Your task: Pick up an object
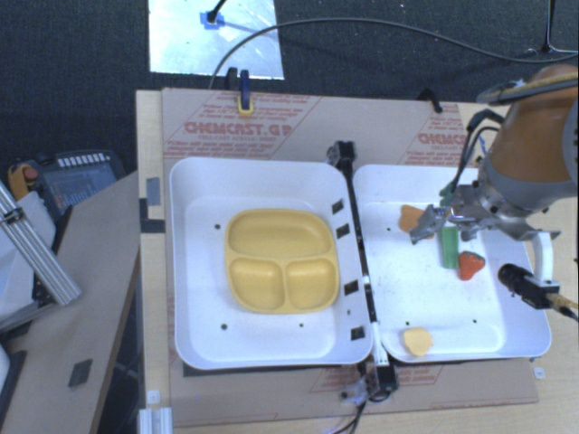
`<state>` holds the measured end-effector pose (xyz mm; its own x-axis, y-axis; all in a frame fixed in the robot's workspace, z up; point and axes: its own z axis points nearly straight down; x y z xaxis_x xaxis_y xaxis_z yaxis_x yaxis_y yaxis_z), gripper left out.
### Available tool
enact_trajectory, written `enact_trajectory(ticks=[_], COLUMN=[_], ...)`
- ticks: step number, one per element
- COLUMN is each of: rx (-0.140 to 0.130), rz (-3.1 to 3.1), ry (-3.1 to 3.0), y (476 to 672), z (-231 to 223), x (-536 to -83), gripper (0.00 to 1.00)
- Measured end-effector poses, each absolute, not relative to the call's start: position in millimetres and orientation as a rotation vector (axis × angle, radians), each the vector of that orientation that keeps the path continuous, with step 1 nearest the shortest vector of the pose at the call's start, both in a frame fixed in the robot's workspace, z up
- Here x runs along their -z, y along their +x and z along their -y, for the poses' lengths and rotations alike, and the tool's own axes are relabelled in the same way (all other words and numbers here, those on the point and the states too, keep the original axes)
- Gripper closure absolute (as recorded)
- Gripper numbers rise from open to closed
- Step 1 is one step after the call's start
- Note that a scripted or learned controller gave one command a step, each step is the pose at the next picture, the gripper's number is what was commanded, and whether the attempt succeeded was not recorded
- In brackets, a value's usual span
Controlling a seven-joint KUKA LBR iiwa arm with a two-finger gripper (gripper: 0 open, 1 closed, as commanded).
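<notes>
The bench [154, 242] takes most of the frame, and on it two white bins stand side by side. The left bin [194, 197] is in the middle of the frame and holds a yellow divided plate [280, 260] with three compartments. The right bin [516, 333] is at the right of the frame, and all the small objects lie in it.

The arm [534, 143] comes in from the upper right, with its orange band above the grey wrist. The gripper [443, 217] hangs low over the upper part of the right bin. I cannot tell how far it is open, and nothing is seen held by it.

Just below the gripper lies a green stick-shaped piece [449, 247], upright in the picture. A red strawberry-like piece [469, 265] is touching or almost touching its lower right end. An orange piece [412, 217] lies just left of the gripper, near the upper left of this bin. A pale yellow round piece [417, 341] rests well apart from these, at the bottom edge of the bin.

In my judgement the step in hand is the approach: the gripper is positioned over the group of three pieces, but no grasp is made yet. The next move calls for choosing one piece, probably the green one, which is nearest. The gripper should descend straight onto it and must avoid pushing the red piece beside it.
</notes>
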<state>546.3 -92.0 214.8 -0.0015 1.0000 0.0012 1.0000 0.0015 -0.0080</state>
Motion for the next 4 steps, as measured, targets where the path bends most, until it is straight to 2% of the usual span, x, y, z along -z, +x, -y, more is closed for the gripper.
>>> enact_trajectory(ticks=[1, 2, 3, 4], rx=[0.002, -0.003, -0.003, -0.001], rz=[2.226, 2.221, 2.220, 2.221], ry=[-2.219, -2.218, -2.219, -2.219], y=[548.5, 538.0, 544.4, 544.3], z=[92.0, 92.0, 99.3, 98.9], x=[-219.2, -166.3, -113.7, -82.8], gripper=[0.00, 0.00, 0.00, 0.00])
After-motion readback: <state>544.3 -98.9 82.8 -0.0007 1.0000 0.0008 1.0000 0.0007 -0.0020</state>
